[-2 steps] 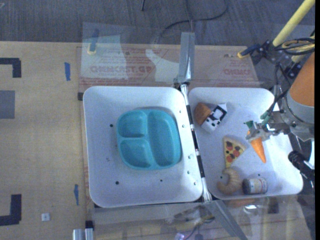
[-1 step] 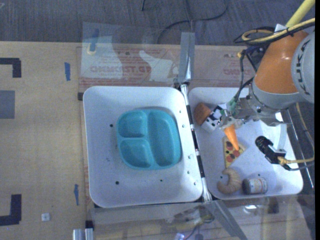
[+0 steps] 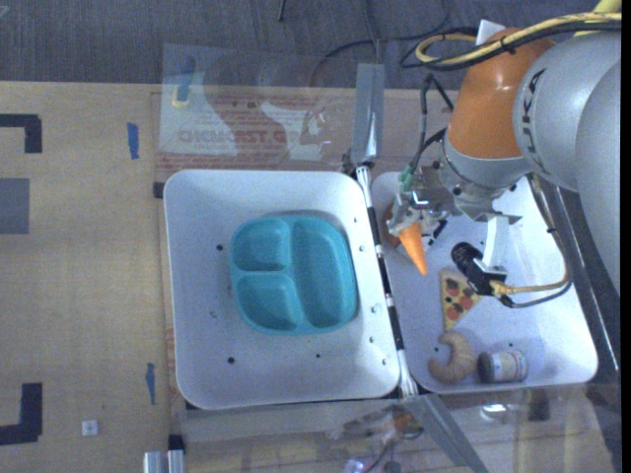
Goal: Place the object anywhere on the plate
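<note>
Blue plate [image 3: 294, 272] with three compartments, lying in the middle of the left bin [image 3: 197, 343]. All else placed from that plate. Right of it, across the divider, the right bin [image 3: 562, 348] holding the toys. Orange carrot [image 3: 414, 248] nearest the plate, tilted, pointed tip down — thick end up at the hand [image 3: 412, 217], seemingly pinched there, though contact partly hidden by the wrist. Hand hanging over the right bin's upper left corner, grey arm [image 3: 552, 97] with orange band reaching in from the plate's far right. Further right of the plate and lower: pizza slice [image 3: 455, 299], then croissant [image 3: 452, 358] and small jar [image 3: 501, 366] side by side near the bin's lower wall. Wooden surface [image 3: 69, 313] left of the plate.
</note>
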Robot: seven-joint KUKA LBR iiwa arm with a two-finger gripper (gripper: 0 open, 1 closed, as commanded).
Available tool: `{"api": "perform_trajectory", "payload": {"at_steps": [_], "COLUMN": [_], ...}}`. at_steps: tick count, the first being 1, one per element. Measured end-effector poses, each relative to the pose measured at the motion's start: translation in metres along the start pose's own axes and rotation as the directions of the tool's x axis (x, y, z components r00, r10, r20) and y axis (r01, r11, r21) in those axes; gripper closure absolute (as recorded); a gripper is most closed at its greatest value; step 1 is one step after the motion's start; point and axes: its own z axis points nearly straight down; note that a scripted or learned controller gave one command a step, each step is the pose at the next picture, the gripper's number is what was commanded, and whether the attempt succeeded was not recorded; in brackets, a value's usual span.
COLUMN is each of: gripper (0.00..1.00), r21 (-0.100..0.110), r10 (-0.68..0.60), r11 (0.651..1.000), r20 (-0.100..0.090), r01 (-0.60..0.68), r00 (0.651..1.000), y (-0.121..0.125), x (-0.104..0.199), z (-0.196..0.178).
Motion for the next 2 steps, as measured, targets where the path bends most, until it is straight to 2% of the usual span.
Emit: {"api": "perform_trajectory", "payload": {"at_steps": [1,2], "gripper": [1.00,0.00], "r21": [0.000,0.000], "r10": [0.055,0.055], "r11": [0.998,0.998], "r20": [0.000,0.000], "r01": [-0.055,-0.055], "r00": [0.998,0.998], "y": [0.0287,0.0288], "x": [0.0982,0.0983], "z": [0.0000,-0.0002]}}
